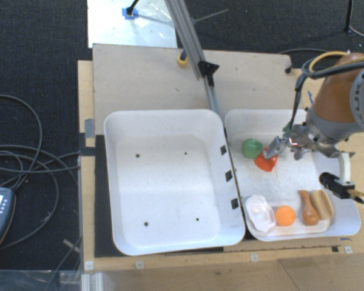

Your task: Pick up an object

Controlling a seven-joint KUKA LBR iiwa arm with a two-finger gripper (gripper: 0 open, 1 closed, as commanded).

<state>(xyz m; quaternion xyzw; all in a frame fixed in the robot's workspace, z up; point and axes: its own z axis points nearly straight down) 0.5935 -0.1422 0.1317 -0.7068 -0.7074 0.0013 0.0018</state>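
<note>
My gripper (275, 149) hangs over the upper middle of the right bin (279, 121), reaching in from the right. A small red object (266, 162) lies directly at its tip, touching or just below it. A green ball (251, 148) sits right beside the red object on its left. Along the bin's front edge lie a crumpled white object (259, 213), an orange ball (285, 216) and a brown hot-dog-like piece (315, 206).
The left bin (118, 180) stands next to the right one, divided from it by a shared rim with black clips (229, 176). A grey pole (191, 38) slants down from the top to the bins' back edge. The arm's wrist (340, 102) overhangs the right bin's back right corner.
</note>
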